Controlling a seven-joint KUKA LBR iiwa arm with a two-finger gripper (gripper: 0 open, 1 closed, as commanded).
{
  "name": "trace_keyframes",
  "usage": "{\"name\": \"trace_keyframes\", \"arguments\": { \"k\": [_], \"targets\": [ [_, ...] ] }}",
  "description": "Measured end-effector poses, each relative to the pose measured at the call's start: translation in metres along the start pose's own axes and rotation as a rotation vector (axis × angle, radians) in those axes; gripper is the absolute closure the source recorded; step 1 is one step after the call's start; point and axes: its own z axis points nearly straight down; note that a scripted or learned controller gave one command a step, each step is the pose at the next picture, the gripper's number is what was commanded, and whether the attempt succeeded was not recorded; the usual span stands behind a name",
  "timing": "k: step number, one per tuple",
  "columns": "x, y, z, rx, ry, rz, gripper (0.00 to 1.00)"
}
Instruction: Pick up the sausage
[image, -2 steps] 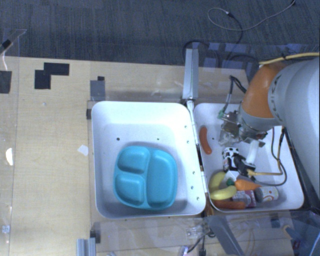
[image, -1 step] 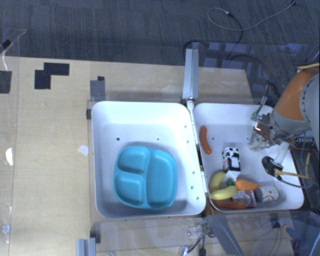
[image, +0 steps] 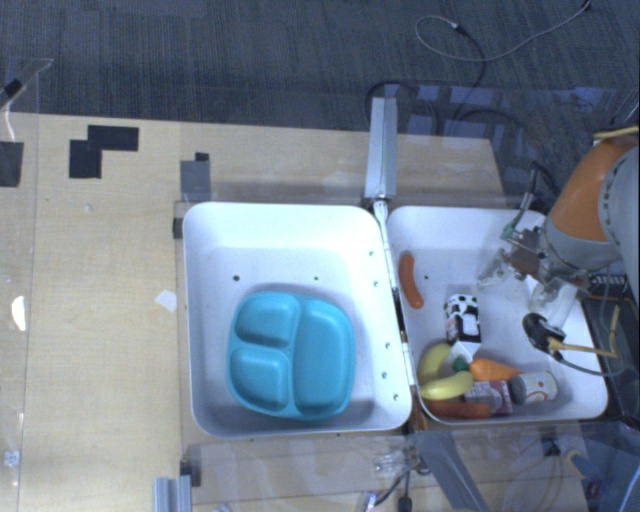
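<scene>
While the arm (image: 600, 200) reaches in from the right edge of the frame, its gripper (image: 522, 258) hangs over the upper right part of the right bin (image: 440, 222); whether it is open or closed cannot be told, and nothing shows in its grasp. The sausage (image: 410, 280) lies well apart from it, along that bin's left wall, just above a black-and-white toy (image: 462, 318).

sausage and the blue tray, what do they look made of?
Sausage: likely toy plastic or rubber; even orange-red colour, smooth rounded ends, no clear shine at this resolution. Blue tray: looks like moulded plastic, matte to satin; uniform turquoise, soft rounded compartment edges.
</scene>
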Motion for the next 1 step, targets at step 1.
{"name": "trace_keyframes", "arguments": {
  "k": [1],
  "targets": [
    [-0.0012, 0.0156, -0.0526, 0.003, -0.001, -0.173, 0.00]
  ]
}}
